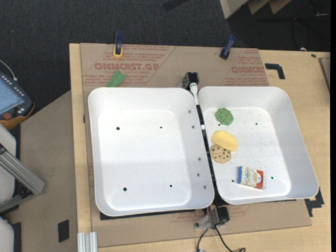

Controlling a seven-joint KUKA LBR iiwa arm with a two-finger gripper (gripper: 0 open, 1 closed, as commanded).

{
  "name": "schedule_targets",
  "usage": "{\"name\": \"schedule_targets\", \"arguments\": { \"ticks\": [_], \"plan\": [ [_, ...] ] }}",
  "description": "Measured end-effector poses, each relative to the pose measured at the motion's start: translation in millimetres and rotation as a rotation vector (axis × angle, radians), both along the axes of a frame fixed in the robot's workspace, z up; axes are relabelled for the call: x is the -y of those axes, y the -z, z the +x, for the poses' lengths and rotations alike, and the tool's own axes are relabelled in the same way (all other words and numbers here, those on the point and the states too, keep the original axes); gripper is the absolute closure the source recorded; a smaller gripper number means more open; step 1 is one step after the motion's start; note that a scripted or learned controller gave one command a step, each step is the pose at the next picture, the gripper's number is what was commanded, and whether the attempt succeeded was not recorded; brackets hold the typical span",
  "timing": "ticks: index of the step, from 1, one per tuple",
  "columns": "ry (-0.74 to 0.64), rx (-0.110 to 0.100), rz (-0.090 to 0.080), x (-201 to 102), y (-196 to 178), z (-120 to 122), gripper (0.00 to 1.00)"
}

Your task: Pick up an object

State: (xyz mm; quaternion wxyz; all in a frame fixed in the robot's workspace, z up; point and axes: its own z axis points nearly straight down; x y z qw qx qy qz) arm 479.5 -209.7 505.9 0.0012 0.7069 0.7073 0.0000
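The yellow lemon (224, 140), touching the cookie (221, 154) in the right bin (294, 140), looks light, firm and smooth, best pinched across its middle; gripper state: cannot tell.

Two shallow white bins sit side by side on a brown cardboard sheet (173, 62) covering the tabletop (52, 156): the left bin (100, 140) and the right bin (294, 140). At the sheet's far edge, a yellow-and-blue clamp (118, 45) left, a blue clamp (228, 47) right, green tape (116, 79) nearby.

Dark carpet floor (79, 14) (speckled grey)
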Motion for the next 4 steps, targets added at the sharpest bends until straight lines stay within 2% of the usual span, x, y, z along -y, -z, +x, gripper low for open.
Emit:
{"name": "schedule_targets", "arguments": {
  "ticks": [2, 3, 4],
  "plan": [
    [0.000, 0.000, 0.000, 0.0, 0.0, 0.0, 0.00],
    [-0.013, 0.003, 0.002, -113.6, 4.5, 59.5, 0.00],
    [0.000, 0.002, 0.000, -106.2, 3.8, 56.5, 0.00]
  ]
}}
